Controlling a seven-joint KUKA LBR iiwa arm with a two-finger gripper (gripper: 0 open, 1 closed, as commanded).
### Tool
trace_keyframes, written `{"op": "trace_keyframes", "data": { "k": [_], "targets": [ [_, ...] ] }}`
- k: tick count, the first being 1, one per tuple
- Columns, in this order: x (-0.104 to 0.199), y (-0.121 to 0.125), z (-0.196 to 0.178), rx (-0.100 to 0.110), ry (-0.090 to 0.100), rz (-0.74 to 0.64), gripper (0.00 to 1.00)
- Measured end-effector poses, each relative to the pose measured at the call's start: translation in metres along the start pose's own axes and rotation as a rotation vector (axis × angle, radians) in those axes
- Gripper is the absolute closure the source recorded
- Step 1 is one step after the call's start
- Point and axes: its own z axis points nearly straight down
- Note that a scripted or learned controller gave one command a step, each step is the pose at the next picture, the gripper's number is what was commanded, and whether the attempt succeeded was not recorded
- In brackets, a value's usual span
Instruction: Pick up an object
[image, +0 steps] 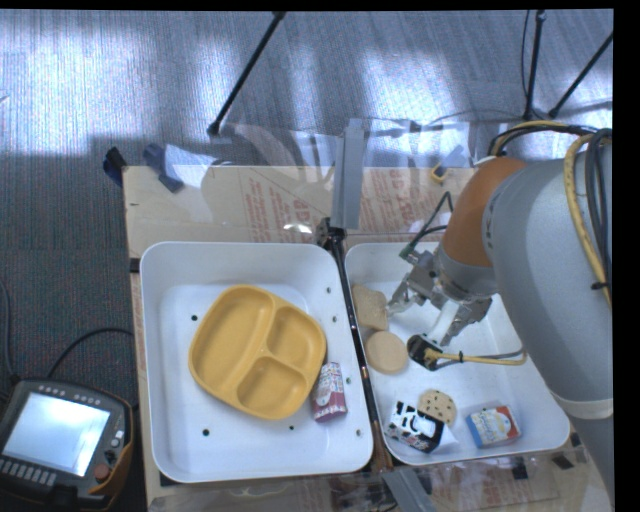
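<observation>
Before you, two shallow white plastic bins side by side: left bin (160, 300), right bin (545, 420). Left bin holds one yellow three-compartment plastic plate (257, 350), lying flat near the middle, and one small red and white can (329, 391) just beside the plate's lower right corner, close to the bin's right wall. Right bin holds one tan flat piece (370, 306) against its left wall; one tan round disc (386, 352) just below that piece; one black and white packet (416, 426) near the front wall; one tan spotted cookie-shaped disc (437, 405) touching that packet's upper right; one small blue and white box (493, 425) to the right of them. Your grey arm with the orange band (470, 225) reaches in over the right bin; its two-finger gripper (428, 318) hangs above the bin floor just right of the round disc, fingers spread apart, nothing between them
</observation>
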Motion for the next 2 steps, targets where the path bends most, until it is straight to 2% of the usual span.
{"op": "trace_keyframes", "data": {
  "k": [1, 2],
  "targets": [
    [-0.023, 0.042, 0.001, 0.005, 0.004, 0.261, 0.00],
    [0.000, 0.023, 0.001, 0.008, 0.002, 0.422, 0.00]
  ]
}}
